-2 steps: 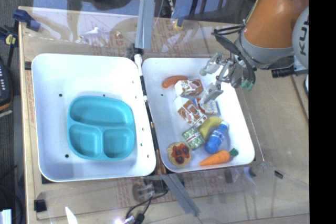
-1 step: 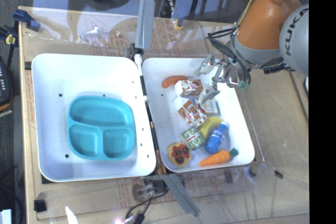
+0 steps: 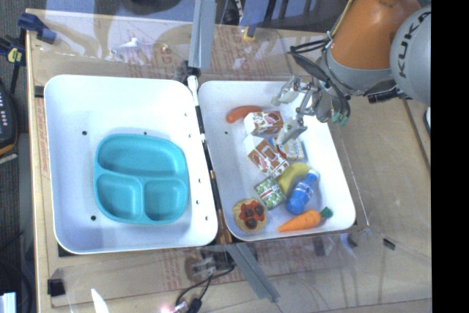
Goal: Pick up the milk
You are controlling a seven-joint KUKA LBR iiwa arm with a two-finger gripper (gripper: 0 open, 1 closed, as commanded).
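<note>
Small brown-and-white milk cartons lie in the right bin (image 3: 341, 179): one (image 3: 267, 122) near the back, a second (image 3: 265, 156) just in front of it, and a pale one (image 3: 292, 150) beside that. My gripper (image 3: 292, 115) hangs over the back of this bin, just right of the rear carton. Its fingers are spread open, one fingertip (image 3: 294, 133) low by the pale carton. Nothing is held between them.
Also in the right bin are an orange sausage (image 3: 243, 113), a banana (image 3: 292, 174), a blue bottle (image 3: 302, 192), a green carton (image 3: 269, 193), a berry tart (image 3: 250, 213) and a carrot (image 3: 303, 221). The left bin (image 3: 66, 99) holds a teal divided tray (image 3: 141, 178).
</note>
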